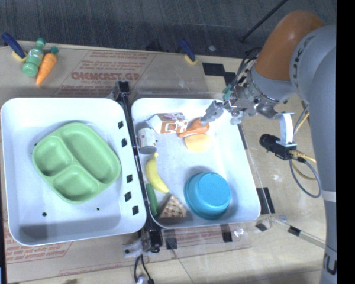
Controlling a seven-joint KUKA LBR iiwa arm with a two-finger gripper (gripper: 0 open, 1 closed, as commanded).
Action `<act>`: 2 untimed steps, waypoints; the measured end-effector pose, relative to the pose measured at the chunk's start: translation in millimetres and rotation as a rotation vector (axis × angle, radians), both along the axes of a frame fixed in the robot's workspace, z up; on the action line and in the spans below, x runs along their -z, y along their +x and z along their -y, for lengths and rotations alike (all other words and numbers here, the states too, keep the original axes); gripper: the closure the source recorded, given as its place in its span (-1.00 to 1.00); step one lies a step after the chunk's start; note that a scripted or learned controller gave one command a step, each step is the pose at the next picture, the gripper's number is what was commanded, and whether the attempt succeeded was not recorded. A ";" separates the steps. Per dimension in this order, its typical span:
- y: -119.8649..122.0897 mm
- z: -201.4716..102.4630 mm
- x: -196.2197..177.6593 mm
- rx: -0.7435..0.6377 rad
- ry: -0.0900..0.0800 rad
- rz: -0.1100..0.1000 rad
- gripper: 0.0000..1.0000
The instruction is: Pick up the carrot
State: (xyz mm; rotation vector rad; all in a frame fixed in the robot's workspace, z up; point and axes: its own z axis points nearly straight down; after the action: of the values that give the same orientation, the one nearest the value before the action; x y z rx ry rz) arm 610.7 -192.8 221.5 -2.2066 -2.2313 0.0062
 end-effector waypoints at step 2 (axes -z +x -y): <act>-32.5 -20.7 130.4 -0.001 0.003 -0.002 -1.00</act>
State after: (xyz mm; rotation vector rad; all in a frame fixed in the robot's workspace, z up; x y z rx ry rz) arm 578.2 -172.1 91.1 -2.2029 -2.2295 0.0056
